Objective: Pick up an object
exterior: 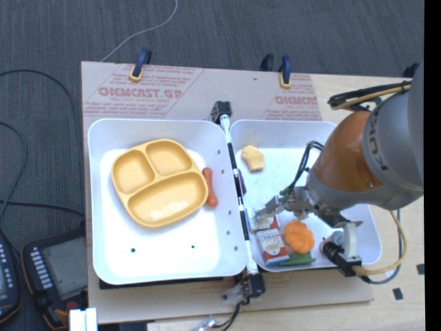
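Grey and orange, the arm (pixel 368 161) fills the right of the frame, bent over the right bin (pixel 275 163). Its claw (pixel 293 202) sits low in that bin's middle, though whether it is spread or pressed together I cannot tell. On the cardboard-topped desk (pixel 158 92), the left bin (pixel 103 254) carries a yellow divided plate (pixel 158 181), with a small orange sausage (pixel 209 186) touching its right edge. In the right bin, a small carton (pixel 270 240) lies lower left, an orange round fruit (pixel 299 236) just beside it, something green (pixel 298 259) under that, perhaps a pepper. A pale yellow piece (pixel 253 158) rests upper left.
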You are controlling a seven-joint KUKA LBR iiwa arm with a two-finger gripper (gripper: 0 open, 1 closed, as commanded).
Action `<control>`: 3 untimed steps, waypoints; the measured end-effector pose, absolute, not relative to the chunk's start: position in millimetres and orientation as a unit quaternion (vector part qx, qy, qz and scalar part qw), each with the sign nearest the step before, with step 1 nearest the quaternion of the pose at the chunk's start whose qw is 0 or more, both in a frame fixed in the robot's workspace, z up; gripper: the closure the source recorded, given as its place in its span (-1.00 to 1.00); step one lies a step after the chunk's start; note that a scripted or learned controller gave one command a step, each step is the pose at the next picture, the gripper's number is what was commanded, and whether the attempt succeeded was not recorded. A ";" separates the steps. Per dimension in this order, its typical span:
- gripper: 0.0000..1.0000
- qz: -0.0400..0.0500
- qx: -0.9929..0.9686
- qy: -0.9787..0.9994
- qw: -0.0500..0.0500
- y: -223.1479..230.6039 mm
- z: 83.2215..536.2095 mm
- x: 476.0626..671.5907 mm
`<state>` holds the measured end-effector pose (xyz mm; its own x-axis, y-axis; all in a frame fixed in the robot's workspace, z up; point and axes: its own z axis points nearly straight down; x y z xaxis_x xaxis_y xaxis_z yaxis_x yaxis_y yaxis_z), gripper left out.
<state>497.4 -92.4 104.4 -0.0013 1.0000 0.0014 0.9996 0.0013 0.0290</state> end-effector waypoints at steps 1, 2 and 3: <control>1.00 0.012 0.706 0.708 0.009 -90.8 114.6 498.6; -1.00 0.012 0.706 0.708 0.008 -90.7 114.5 498.5; -1.00 0.008 0.706 0.708 0.005 -94.1 91.8 490.8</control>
<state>490.8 -94.1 91.8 -0.0028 1.0000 0.0044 0.9998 0.0028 0.0180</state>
